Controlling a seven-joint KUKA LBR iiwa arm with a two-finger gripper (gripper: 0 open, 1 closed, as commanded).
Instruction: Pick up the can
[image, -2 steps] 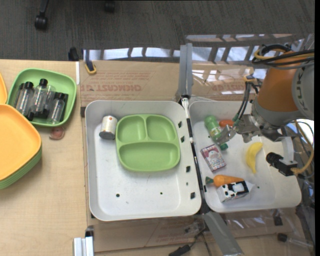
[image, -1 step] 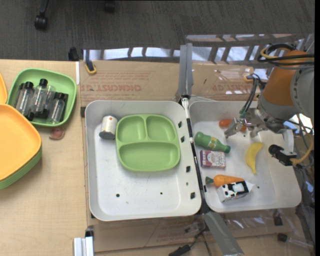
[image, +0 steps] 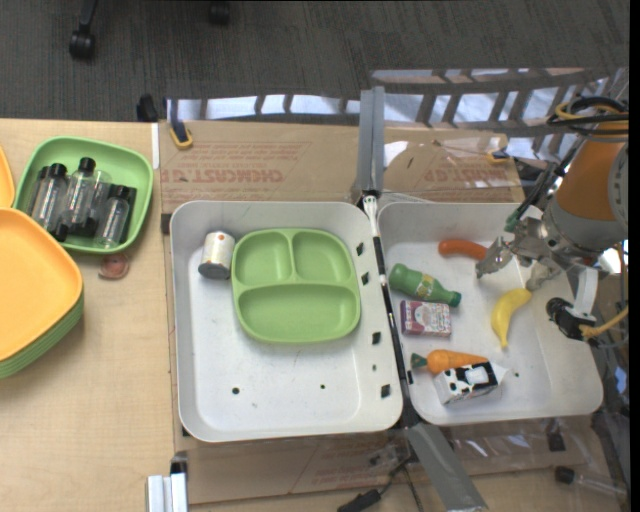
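Observation:
The can (image: 215, 253), a small silver cylinder with a pale label, lies in the left bin (image: 200, 380) at its upper left, touching the left edge of a green divided plate (image: 295, 283). My gripper (image: 514, 272) hangs over the upper right part of the right bin (image: 560, 390), far to the right of the can. Its fingers stand open with nothing between them, just above a yellow banana (image: 508, 309) and to the right of an orange-red vegetable (image: 462, 248).
The right bin also holds a green bottle (image: 423, 284), a purple packet (image: 425, 317), a carrot (image: 455, 359) and a black-and-white carton (image: 470, 381). On the bench to the left stand a green tray of vials (image: 85, 195) and stacked orange plates (image: 35, 290).

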